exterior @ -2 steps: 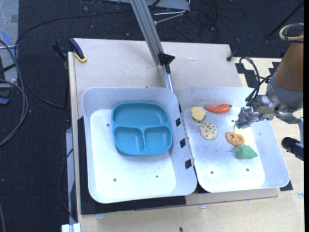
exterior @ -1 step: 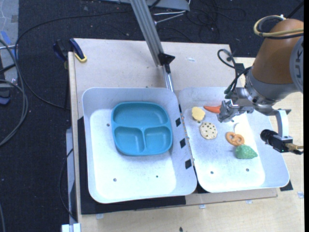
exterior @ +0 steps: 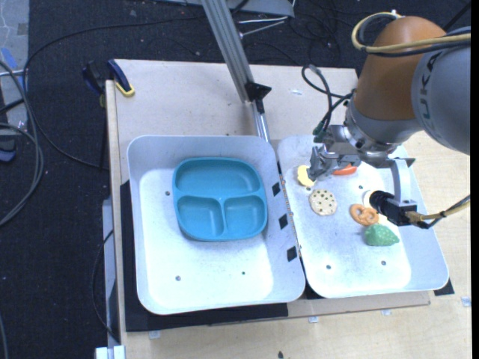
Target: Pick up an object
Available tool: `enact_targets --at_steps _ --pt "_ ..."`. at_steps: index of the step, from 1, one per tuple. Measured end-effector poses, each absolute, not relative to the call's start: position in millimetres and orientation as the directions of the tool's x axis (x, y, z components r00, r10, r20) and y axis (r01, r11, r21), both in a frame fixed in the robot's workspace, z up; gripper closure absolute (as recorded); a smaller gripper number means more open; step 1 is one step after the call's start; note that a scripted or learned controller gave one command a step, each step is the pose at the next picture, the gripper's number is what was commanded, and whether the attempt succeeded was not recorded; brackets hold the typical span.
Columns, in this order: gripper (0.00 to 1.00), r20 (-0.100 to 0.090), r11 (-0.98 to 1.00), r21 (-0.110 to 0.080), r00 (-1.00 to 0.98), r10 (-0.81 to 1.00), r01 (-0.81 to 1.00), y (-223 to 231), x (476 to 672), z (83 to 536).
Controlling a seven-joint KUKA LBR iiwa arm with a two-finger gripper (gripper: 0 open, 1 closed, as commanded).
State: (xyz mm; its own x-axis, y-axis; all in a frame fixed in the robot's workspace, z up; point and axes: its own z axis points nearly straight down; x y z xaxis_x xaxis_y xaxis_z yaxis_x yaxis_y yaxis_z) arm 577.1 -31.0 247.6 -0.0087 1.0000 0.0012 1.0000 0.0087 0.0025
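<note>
The gripper [exterior: 317,161] hangs low in the right bin [exterior: 419,271], just beside a yellow piece [exterior: 304,176]; its fingers' spread I cannot tell. Seemingly the reaching step; next comes closing squarely on it.

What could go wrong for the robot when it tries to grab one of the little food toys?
The pincer is low beside the small yellow toy piece, which lies near the right white bin's wall, so it may get pushed against the wall. The round speckled cookie looks flat, so it could slip out.
</note>
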Motion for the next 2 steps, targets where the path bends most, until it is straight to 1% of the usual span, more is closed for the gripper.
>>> enact_targets --at_steps 1,2 --pt "1.00 0.001 0.009 0.002 -0.009 1.000 1.000 24 585.4 253" --pt "1.00 0.001 0.008 0.001 -0.008 1.000 1.000 82 588.0 249"
